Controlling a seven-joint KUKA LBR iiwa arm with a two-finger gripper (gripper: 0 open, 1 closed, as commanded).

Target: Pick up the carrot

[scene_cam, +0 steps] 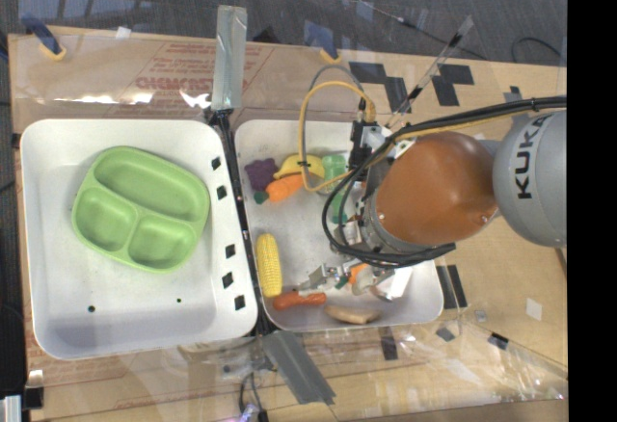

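Orange and slim, the carrot lies along the near wall of the right bin, just left of a tan bread-like piece. The hand hangs just above the carrot's right end; whether it is open or closed cannot be told. A corn cob lies left, beside the dividing wall. Farther back sit purple, orange and yellow toy foods. The left bin holds a green divided plate.

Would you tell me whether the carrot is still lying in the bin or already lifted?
Lying in the bin. The carrot rests flat on the right bin's floor near the front wall, beside the corn; the gripper is just above it.
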